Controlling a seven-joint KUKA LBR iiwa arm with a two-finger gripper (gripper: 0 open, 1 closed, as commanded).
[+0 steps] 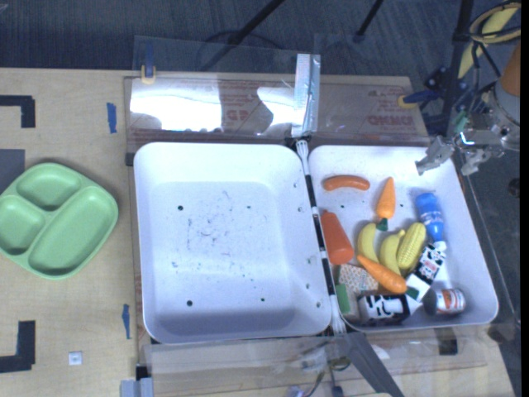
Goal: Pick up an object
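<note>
At nine o'clock on the wooden bench (66,114) sits a pale green, three-compartment plastic plate (56,219), well apart from my work. Next comes the left shallow white bin (219,230), its floor bare but for faint scuffs.

The right shallow white bin (475,246) holds everything I might pick. At its twelve o'clock lies a small orange-red toy sausage (345,183), alone. Just right of it stands a small orange toy carrot (386,198). Toward six o'clock the rest crowd together: a red-orange wedge (336,236) against the divider, a yellow toy banana bunch (378,245), a yellow toy corn cob (411,246), a blue bottle (428,215), a black-and-white carton (430,262) and a small can (449,301).

My hand (453,149) hovers at the bin's two o'clock corner, over the rim, holding nothing; whether it is spread or clenched I cannot tell. My wrist sits above and right of it, tilted inward toward the bin.

I judge the risks to be these: descending from here, I could strike the rim, and in the crowded pile I could nudge neighbours or close on two touching pieces and lose both. The sausage looks safest.
</note>
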